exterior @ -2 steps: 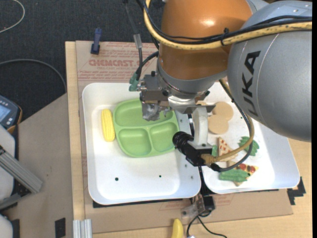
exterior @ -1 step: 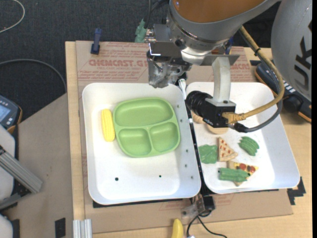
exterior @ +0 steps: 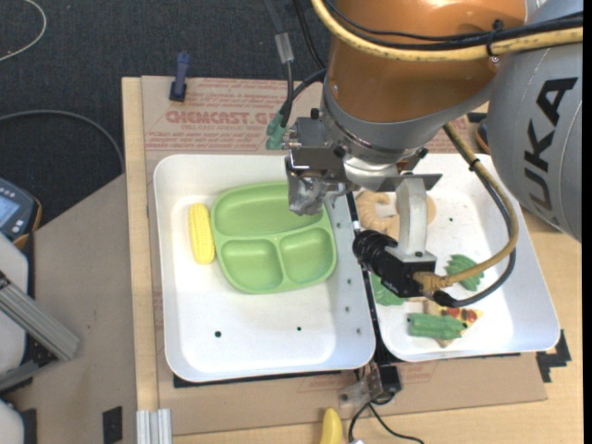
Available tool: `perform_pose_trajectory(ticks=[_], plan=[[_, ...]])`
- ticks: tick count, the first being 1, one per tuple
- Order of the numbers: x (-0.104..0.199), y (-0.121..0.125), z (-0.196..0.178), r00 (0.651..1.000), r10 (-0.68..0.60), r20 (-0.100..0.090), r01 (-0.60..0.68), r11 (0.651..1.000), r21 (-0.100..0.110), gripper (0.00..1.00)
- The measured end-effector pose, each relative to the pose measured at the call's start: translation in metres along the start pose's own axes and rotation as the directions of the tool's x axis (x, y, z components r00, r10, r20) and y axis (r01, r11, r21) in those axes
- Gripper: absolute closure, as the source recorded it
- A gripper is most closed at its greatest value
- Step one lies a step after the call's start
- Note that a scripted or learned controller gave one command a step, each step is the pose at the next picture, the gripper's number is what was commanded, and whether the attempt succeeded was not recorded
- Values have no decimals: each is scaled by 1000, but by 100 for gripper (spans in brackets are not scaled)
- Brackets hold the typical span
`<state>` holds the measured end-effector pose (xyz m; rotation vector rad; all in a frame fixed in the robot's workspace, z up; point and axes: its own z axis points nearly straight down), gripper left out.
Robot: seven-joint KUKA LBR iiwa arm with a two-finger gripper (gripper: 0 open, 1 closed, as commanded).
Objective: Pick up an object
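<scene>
My gripper (exterior: 306, 195) hangs over the left bin (exterior: 185, 322), at the top right corner of a green divided plate (exterior: 273, 239). It seems to stand just above or against the plate's rim, and I see nothing held in it. A yellow corn cob (exterior: 200, 232) lies beside the plate's left edge. In the right bin (exterior: 532, 322) are a beige ring-shaped thing (exterior: 376, 213) partly under the wrist, a green leafy toy (exterior: 464, 272) and a green piece (exterior: 431, 326) on a small coloured slice.
The arm's big orange and grey body covers the back of the right bin. The bins rest on a brown board (exterior: 222, 118) with a blue clip (exterior: 179, 76) at its far left corner. Cables run behind the bins.
</scene>
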<state>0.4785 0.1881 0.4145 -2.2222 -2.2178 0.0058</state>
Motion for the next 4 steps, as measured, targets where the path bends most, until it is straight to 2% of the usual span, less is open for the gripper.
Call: perform_pose_trajectory(ticks=[1,2,3,4], plan=[[-24,94,106,1000,2,-1,-2,1000,-5,100],[39,34,168,1000,-5,0,5,1000,4,100],[36,75,258,1000,0,0,0,1000,0,100],[11,9,301,1000,0,0,0,1000,3,100]])
